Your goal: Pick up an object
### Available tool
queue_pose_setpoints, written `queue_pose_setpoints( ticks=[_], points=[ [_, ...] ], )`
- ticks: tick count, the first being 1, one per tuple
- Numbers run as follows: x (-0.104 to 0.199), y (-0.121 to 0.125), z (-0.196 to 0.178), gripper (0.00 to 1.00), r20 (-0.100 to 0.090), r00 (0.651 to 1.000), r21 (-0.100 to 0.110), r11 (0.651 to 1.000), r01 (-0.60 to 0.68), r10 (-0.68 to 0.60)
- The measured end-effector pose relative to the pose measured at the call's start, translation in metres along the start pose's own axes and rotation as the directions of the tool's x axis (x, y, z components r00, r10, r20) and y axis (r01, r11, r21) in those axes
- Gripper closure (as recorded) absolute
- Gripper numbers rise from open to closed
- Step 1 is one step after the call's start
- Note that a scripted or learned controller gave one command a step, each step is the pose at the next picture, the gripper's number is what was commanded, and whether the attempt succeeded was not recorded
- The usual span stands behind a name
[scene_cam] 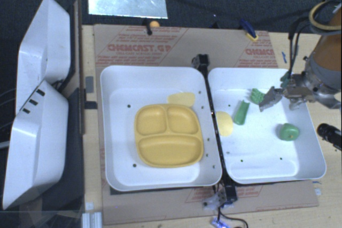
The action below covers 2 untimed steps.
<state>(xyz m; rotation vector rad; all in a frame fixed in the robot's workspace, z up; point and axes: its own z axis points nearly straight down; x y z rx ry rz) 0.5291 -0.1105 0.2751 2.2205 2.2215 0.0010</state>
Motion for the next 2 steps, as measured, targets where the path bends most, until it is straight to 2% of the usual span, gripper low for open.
queue_pose_setpoints(
  ticks=[1,2],
  points=[
    [0.000,0.000,-0.011,1.00,0.000,1.000,-0.001,1.000,0.000,0.000],
    [0.090,0.015,-0.094,1.00,-0.002,1.000,-0.006,1.000,0.007,-0.007]
  ],
)
